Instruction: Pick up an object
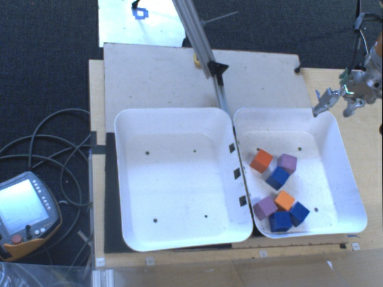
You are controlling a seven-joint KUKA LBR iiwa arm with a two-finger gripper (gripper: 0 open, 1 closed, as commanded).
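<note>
The grey two-finger gripper [336, 100] is hanging over the far right corner of the shallow white right bin [342, 154], its fingers standing apart with nothing between them. Seven small cubes are sitting in that bin toward its near edge: an orange cube [261, 161], a purple cube [287, 162] and a blue cube [277, 177] clustering together, four more lying nearer the front. The shallow white left bin [128, 160] is lying alongside.

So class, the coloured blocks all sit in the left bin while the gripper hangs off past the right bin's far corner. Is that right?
Not quite. The camera view shows the blocks in the right bin, not the left one. The gripper does hang past that bin's far corner.
</note>
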